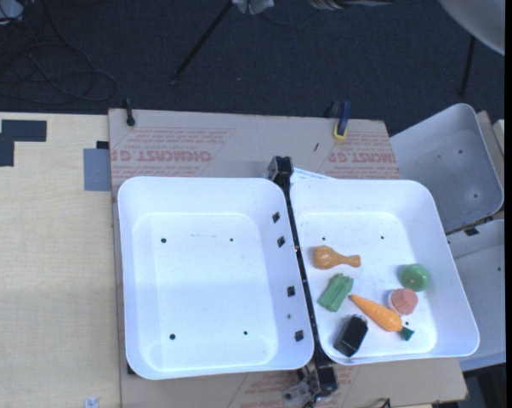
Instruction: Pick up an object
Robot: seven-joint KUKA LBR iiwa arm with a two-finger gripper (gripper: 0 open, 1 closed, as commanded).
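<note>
The two bins, the left bin and the right bin, are plain white with small dark dots on their floors, and a black strip runs between them. In the right bin, the drumstick-shaped toy is orange-tan, the ribbed piece is dark green, and the round piece is brighter green. The carrot is orange with a teal tip, the disc is pink-red, and the small block is black. The cardboard sheet is brown with red printed letters. The counter is pale wood colour with dark grey patches. The clamp is blue and yellow. The floor is dark blue.
</note>
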